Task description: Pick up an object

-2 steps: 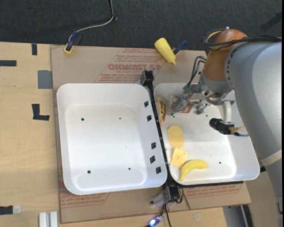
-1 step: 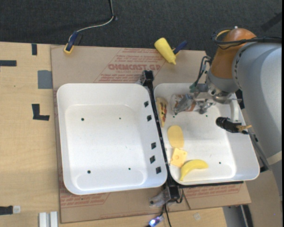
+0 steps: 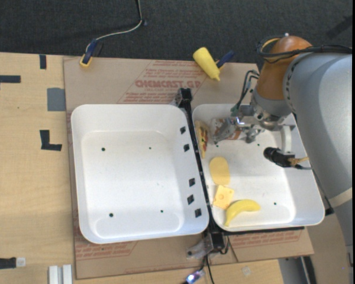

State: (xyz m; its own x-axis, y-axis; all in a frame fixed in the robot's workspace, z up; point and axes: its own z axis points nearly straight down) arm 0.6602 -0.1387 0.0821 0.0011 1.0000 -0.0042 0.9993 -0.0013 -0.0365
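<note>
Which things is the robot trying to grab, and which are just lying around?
For the job:
- gripper, in the right bin
- banana
- yellow wedge
- pale yellow oval piece

Just lying about:
- left bin
- yellow clamp on the cardboard
- cable at the back

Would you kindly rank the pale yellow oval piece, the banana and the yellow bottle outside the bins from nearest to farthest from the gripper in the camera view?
From the gripper:
1. Pale yellow oval piece, just below it in the right bin.
2. Yellow bottle, above it on the cardboard outside the bins.
3. Banana, by the bin's near edge.
</note>
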